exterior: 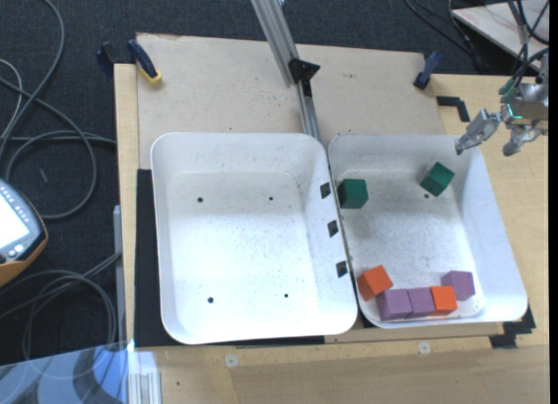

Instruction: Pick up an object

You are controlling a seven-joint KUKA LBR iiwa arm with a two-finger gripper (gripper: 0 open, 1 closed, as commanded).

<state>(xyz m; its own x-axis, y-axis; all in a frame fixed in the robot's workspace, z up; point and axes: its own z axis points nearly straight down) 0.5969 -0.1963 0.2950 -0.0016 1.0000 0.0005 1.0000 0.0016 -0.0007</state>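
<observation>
A matte green cube (437, 178), tilted on an edge, is sitting near the far wall of the right bin (499, 235), a shallow, speckled white plastic tray. The gripper (494, 135) is hovering beyond that bin's far right corner, its metal fingers spread apart and grasping nothing, the cube lying well apart from them, inside the rim.

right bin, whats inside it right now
The right bin holds two green cubes toward its far side, and along its near wall two orange cubes and purple blocks. Their undersides are hidden. The gripper hangs open above the far right rim.
</observation>
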